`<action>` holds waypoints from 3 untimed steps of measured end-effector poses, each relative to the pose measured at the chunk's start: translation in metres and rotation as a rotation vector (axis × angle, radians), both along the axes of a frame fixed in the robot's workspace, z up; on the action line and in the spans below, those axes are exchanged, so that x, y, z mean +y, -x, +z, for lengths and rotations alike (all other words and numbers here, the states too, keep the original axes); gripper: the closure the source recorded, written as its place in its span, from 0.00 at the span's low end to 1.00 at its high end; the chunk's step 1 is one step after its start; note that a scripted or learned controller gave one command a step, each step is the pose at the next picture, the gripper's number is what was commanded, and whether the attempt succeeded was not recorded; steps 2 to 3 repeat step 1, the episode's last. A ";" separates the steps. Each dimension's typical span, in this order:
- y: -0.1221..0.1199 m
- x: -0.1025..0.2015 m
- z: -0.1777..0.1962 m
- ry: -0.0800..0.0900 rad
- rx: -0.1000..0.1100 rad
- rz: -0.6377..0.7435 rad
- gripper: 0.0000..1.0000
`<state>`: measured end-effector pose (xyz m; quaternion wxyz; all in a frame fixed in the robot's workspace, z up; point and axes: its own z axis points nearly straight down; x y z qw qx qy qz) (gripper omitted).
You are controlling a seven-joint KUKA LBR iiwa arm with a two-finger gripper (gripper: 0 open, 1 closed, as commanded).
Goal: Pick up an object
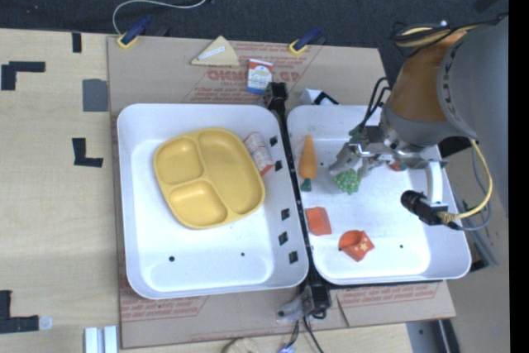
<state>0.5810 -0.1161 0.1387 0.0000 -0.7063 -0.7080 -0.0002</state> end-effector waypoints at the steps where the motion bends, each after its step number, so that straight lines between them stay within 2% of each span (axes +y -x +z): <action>1: -0.004 0.050 0.046 0.000 0.000 0.000 1.00; 3: -0.004 0.050 0.046 0.000 0.000 0.000 1.00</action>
